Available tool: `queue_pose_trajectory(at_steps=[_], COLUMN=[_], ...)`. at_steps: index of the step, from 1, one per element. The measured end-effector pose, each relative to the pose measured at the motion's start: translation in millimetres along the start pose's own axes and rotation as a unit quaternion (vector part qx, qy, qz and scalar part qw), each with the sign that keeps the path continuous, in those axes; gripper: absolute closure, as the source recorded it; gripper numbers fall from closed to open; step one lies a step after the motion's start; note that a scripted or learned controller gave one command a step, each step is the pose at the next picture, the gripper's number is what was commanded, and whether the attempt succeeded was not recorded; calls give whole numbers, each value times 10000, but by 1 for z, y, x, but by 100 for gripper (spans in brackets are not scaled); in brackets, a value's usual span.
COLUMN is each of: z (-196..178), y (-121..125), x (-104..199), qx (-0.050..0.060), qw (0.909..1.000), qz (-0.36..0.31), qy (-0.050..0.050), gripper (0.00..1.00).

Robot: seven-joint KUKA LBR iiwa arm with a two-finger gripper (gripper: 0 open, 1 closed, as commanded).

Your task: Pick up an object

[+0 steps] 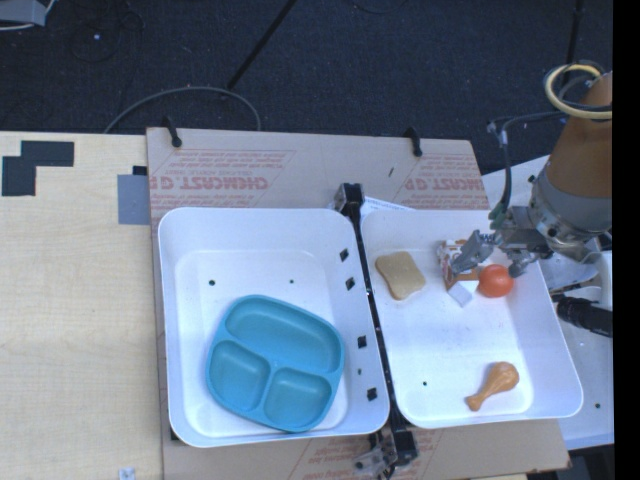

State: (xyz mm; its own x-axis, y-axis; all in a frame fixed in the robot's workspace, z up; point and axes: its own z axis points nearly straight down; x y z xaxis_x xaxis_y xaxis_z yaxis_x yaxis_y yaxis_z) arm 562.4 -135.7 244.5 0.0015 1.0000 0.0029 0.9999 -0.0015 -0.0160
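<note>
1. Reaching in from the right, the arm has its gripper low over the right-hand bin, at the bin's upper middle.
2. Just beside the gripper lies a small red tomato-like ball, close enough that from here it looks to be touching or nearly touching the tool. A small pale block sits right under the tool's near side.
3. Whether the tool is released or clenched I cannot tell; the metal parts blur together at this slant, and nothing can be seen caught in it.
4. Other candidates rest on the bin floor: a tan bread-shaped piece to the left of the gripper, and an orange drumstick-shaped toy well apart near the bin's front edge.
5. The left-hand bin carries a blue divided tray, far from the action.
6. My reading: the approach is made, but no pick is accomplished yet. Every object appears to lie on the bin floor.
7. What remains, I judge, is closing on one item, probably the red ball or the pale block, and lifting it clear.
</note>
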Motion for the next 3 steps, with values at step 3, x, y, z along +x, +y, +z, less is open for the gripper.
queue_pose_trajectory(at_steps=[3], z=[94], y=[-1], x=[-5], qx=[-46], qw=[10000], qz=[-8], qy=[-6], gripper=[0])
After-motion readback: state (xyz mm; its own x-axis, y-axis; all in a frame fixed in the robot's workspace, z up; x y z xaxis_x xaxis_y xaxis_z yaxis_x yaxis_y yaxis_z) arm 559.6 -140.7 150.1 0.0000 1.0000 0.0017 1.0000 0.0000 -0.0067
